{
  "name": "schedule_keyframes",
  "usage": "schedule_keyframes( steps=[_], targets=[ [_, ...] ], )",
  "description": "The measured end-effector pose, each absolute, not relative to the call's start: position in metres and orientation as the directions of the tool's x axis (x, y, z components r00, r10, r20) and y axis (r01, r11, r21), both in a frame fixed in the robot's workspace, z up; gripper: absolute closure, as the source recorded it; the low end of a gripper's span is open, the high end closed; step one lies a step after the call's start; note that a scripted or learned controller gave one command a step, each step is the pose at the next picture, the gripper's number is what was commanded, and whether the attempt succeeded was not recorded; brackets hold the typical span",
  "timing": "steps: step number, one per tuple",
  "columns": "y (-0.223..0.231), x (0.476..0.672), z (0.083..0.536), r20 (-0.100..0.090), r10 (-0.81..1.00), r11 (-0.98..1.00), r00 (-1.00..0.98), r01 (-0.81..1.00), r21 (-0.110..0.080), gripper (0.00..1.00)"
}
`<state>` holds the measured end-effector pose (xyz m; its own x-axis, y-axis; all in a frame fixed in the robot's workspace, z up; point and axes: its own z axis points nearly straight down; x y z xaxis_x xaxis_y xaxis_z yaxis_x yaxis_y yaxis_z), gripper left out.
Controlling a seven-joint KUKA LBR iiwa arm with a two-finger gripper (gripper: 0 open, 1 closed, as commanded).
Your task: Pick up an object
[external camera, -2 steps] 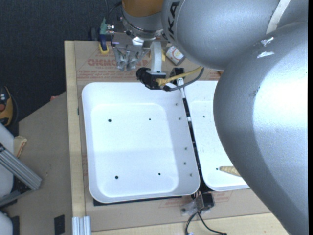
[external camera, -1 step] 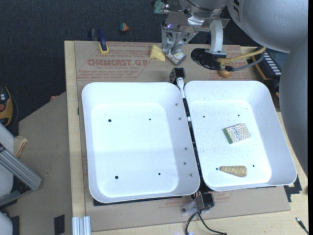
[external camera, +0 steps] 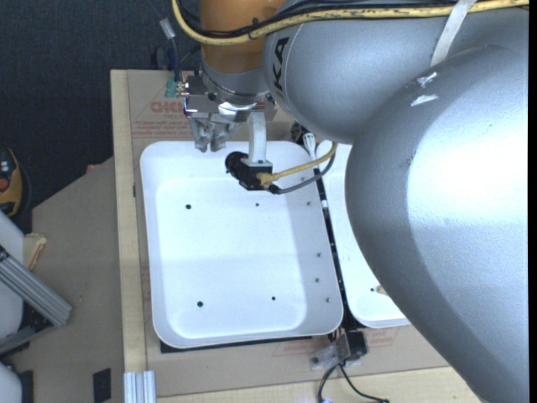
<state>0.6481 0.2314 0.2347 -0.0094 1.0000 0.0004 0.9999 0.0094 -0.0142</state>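
Note:
My gripper (external camera: 210, 143) hangs over the far rim of the left white bin (external camera: 168, 225), near its back left corner. Its two short grey fingers (external camera: 200, 139) point down with a small gap between them, and nothing sits in that gap. The floor of the left bin shows a few small dark dots (external camera: 188, 207) and no loose object that I can make out. The big grey arm with its orange band (external camera: 239, 7) reaches in from the right and hides most of the right bin (external camera: 373, 309).
Both bins rest on a tan wooden board (external camera: 130, 225) with dark floor to the left. A black divider strip (external camera: 331, 242) runs between the bins. Metal bracket parts (external camera: 33, 292) lie off the board at the lower left.

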Motion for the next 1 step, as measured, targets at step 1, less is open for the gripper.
schedule_keyframes(
  steps=[1],
  targets=[
    [0.1555,0.6220,0.3091,-0.001,1.000,-0.007,0.007,1.000,0.003,1.00]
  ],
)
